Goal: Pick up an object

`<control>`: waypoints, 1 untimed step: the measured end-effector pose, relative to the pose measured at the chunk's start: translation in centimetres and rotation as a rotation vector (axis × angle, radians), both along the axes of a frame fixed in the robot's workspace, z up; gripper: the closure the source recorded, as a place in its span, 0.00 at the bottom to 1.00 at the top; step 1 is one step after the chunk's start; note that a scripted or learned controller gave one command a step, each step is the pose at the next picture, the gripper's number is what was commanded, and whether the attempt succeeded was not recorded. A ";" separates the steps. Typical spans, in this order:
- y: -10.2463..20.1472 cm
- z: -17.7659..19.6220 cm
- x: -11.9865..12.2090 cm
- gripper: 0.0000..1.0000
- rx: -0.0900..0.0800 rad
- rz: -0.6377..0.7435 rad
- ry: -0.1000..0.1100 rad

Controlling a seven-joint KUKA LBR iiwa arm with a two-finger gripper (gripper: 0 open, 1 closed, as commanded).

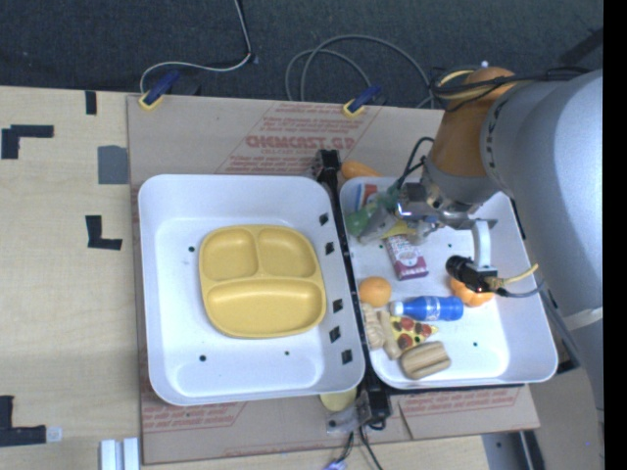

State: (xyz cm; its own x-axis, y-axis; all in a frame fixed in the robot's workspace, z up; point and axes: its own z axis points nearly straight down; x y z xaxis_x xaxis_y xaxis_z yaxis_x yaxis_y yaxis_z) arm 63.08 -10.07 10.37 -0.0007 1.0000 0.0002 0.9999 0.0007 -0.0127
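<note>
Even overhead light, soft focus, faint shadows

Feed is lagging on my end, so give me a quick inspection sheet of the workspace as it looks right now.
Surface: two white bins on brown cardboard over a wooden bench.
Job's things: right bin holds a blue bottle, orange ball, red carton, pizza toy, bread roll.
Clutter: yellow divided tray in left bin.
Grippers: gripper low over right bin's back left; finger state unclear.
Cables: loops on dark floor behind bench.
Surroundings: nothing seen.
</note>
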 end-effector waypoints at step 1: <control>-2.6 -1.8 2.6 0.00 0.026 -0.005 0.073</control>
State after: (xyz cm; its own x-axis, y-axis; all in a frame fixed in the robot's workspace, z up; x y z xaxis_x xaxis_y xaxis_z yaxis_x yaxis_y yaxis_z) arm 65.70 -12.65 8.56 0.0053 0.9997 0.0258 0.9963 -0.0031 -0.0860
